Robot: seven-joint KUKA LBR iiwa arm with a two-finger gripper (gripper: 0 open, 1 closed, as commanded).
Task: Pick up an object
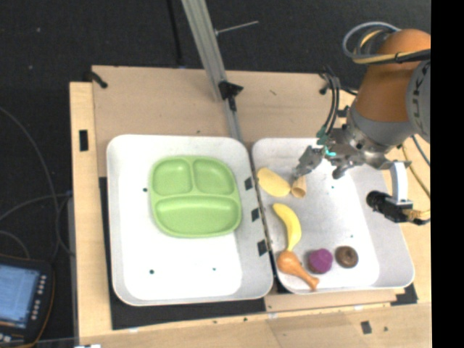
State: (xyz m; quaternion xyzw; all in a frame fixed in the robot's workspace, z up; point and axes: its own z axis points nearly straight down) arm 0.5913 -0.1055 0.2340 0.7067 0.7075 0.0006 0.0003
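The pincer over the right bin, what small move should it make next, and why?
Probably a short drop down and left onto the pale yellow piece. The pincer hangs open above the right bin with nothing between its fingers, and that piece, with a small tan piece beside it, lies nearest its tips.

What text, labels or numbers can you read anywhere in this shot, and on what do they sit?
None can be read.
Handheld screen at the lower left: lit bluish, with content too small and blurred to read.
Green divided plate, left bin, right bin, banana, gripper: no lettering seen on any of them.
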